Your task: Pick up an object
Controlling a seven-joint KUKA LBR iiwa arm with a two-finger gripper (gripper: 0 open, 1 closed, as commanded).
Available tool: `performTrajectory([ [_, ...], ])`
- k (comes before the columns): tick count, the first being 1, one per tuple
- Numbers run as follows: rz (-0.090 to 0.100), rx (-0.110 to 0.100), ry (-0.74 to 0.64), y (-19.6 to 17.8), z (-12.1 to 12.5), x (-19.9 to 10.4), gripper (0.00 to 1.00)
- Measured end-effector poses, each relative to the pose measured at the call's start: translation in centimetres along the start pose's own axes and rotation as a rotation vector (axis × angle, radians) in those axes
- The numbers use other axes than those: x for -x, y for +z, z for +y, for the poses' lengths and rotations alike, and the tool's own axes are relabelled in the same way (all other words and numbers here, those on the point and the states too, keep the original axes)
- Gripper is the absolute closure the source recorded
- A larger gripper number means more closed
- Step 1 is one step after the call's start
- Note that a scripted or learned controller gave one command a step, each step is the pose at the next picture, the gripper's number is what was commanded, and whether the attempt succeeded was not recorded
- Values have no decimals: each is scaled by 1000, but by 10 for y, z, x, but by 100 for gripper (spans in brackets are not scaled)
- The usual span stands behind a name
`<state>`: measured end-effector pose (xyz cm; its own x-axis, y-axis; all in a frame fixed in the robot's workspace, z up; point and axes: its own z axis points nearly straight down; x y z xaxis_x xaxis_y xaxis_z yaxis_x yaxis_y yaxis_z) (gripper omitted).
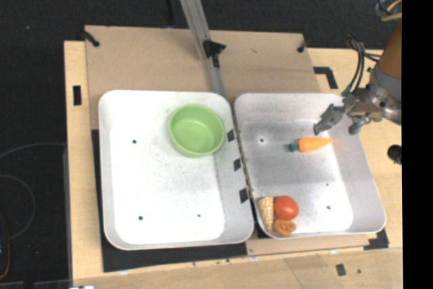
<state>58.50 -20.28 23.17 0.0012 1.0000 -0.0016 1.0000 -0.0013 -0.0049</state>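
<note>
Eyeing the small orange plastic carrot (313,144): I judge it light, stiff, slick; I'd pinch its thick middle. Pincer (344,118) hovers open just above, gripping nothing.

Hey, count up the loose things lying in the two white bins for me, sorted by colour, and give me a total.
Green: 1, the bowl in the left bin.
Orange: 2, the toy carrot and a small orange piece in the right bin.
Red: 1, the tomato.
Tan: 1, the cone-shaped piece.
Total: 5.
</note>
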Motion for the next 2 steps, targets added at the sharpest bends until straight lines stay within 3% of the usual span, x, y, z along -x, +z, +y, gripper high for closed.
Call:
performTrajectory([
  [2, 1, -1, 0, 117, -2, 12, 0],
])
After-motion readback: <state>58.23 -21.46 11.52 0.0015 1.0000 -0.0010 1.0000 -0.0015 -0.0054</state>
